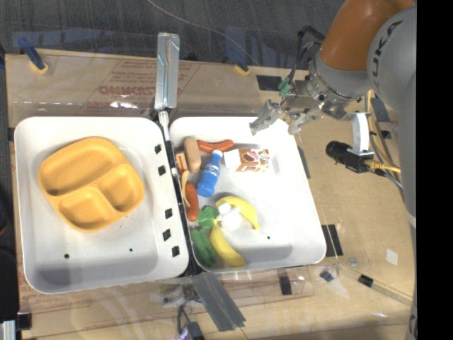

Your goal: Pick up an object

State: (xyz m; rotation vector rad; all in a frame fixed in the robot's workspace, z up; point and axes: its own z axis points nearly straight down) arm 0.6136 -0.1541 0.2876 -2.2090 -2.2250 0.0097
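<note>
Fingers: two of them, spread apart, nothing between them.
Gripper: one gripper, hanging over the far rim of the right bin, tilted toward the left.
Arm: one grey arm with its orange band, coming in from the right, above the right bin's far right corner.
Bins: two white bins, side by side; the left bin touches the right bin along the middle divide.
Snack packet: one, brown and white, lying in the right bin's far part, just below the gripper and nearest to it.
Sausages: two; one lies across the right bin's far end, one runs along its left wall.
Bread roll: one, at the right bin's far left, beside the first sausage.
Blue bottle: one, in the right bin's middle, tilted, white cap toward the far side.
Bananas: two; one curves in the right bin's middle, one lies near its near wall.
Green item: one, against the right bin's left wall; I cannot tell what it is.
Yellow tray: one, three compartments, outside the right bin, resting in the left bin.
</note>
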